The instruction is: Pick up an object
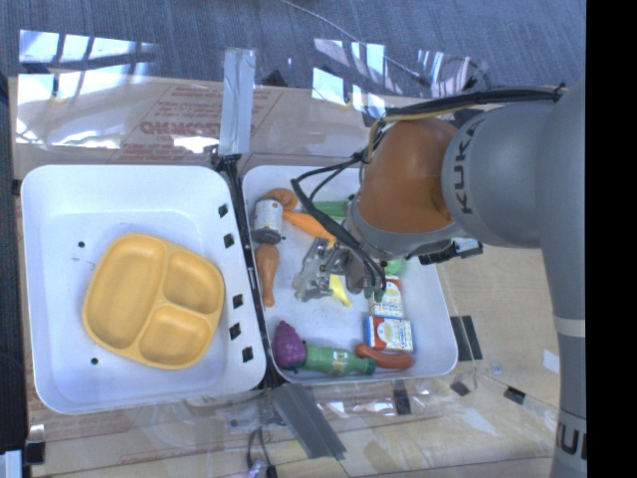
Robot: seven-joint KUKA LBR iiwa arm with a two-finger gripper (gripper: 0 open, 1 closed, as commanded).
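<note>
Nearest, looming over the right white bin [438, 352]: grey arm with orange band [468, 182]. Below it, metal two-finger gripper [320, 277] low among toys, grip state impossible to tell. Just beside: small yellow piece [339, 290]. Best to centre over one item, clear of neighbours, before closing.

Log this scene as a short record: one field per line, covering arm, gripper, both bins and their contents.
arm: grey arm with orange band, reaching in from the right over the right bin
gripper: metal two-finger gripper, low inside the right bin, beside a small yellow piece
left bin: shallow white bin holding a yellow divided plastic tray
right bin: shallow white bin holding an orange toy carrot, purple toy, green toy vegetable, red sausage-shaped toy, small printed carton
</note>
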